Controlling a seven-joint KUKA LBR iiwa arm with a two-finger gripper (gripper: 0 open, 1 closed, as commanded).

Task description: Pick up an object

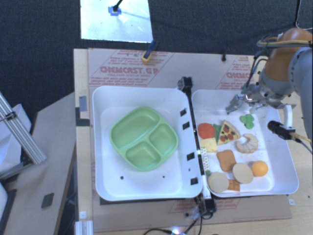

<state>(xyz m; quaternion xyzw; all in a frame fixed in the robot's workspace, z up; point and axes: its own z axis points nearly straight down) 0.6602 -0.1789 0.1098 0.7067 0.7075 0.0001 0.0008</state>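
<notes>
The right bin [289,176] holds several toy foods: a red tomato slice [206,130], a pizza slice [227,132], a yellow cheese piece [209,144], a pale shrimp [247,143], a green leafy piece [247,120], a brown toast [226,159], two beige round biscuits [242,173], and an orange ball [259,168]. My gripper [236,103] hangs over the bin's far edge, just above and behind the pizza slice and left of the green piece. Nothing shows in its grasp.
The left bin [102,146] carries a green divided plate [143,138]. A black divider with clips [190,131] runs between the bins. A black cylinder on a cable [279,129] juts over the right bin's right side. The arm's orange band [293,35] is at upper right.
</notes>
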